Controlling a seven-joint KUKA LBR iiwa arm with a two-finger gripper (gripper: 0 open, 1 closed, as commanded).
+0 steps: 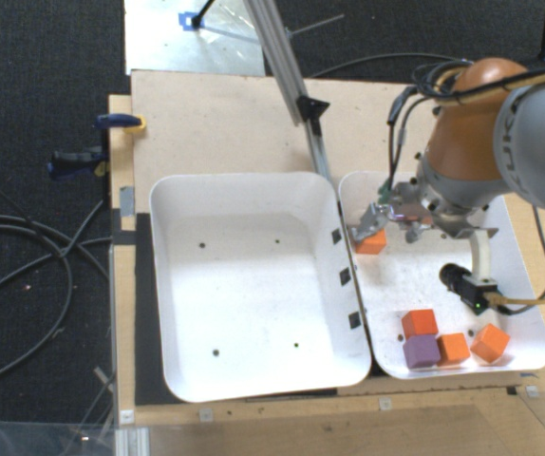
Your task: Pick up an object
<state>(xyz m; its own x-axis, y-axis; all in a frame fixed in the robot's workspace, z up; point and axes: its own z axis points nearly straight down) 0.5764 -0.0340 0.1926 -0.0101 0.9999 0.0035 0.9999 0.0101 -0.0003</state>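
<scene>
One arm (500, 131) bent low, jaws (369, 226) over orange block (372, 244)

Grey arm (538, 141), orange band (472, 122) (black cables looped above).

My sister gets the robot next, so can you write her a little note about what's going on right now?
Gripper: over the right bin near its left wall, right at an orange block; I cannot tell whether it has a grip.
Other blocks: a red-orange one, a purple one and two orange ones clustered at the right bin's front.
Left bin: no blocks in it.
Done: the arm has reached a block.
Left: confirm the grasp and lift.
</scene>
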